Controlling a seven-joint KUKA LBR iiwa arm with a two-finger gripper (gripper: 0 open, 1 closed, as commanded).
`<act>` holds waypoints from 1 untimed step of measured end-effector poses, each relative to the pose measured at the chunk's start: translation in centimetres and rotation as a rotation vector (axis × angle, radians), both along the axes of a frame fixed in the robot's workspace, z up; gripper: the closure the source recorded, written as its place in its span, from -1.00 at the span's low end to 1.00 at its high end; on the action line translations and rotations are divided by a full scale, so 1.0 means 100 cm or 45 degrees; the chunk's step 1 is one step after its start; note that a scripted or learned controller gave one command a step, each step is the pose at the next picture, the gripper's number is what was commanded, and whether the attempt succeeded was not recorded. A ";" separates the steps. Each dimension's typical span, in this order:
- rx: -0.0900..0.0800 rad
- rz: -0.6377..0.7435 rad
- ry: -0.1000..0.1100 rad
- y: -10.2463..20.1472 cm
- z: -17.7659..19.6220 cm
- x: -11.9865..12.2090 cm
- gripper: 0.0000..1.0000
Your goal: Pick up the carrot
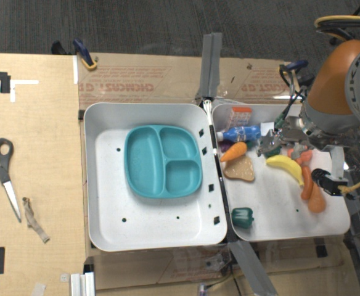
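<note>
Dark carpet lies behind the desk (32,134), which is pale wood and carries two shallow white bins side by side. On the desk at the left lie scissors (1,171).

From the camera view, the left bin (100,227) holds a teal divided plate (163,161). The right bin (278,224) holds the food toys: the carrot (233,151) lies at its left wall, pointing toward the upper right, just above a slice of bread (240,171). A blue bottle (241,133) is just above the carrot. A banana (286,164) lies near the middle, a green pepper (241,217) near the front edge, and some orange pieces at the right side.

The claw (278,142) hangs over the middle of the right bin, near the banana — not yet at the carrot. I cannot tell whether it is apart or together.

To do this step well, I think the arm should move left, turn the claw across the carrot's narrow width, and come down between bottle and bread — without pushing the carrot against the wall.
</note>
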State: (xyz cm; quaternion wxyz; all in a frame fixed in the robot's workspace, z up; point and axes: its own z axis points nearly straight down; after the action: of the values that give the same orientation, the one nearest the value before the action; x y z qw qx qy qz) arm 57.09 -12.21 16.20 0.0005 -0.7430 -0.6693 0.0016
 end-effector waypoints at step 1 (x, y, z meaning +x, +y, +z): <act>0.010 0.073 -0.003 -0.088 -0.070 0.011 -1.00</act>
State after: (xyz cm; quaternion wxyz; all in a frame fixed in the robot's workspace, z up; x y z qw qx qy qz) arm 58.19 -21.04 9.15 0.0025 -0.7235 -0.6903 -0.0019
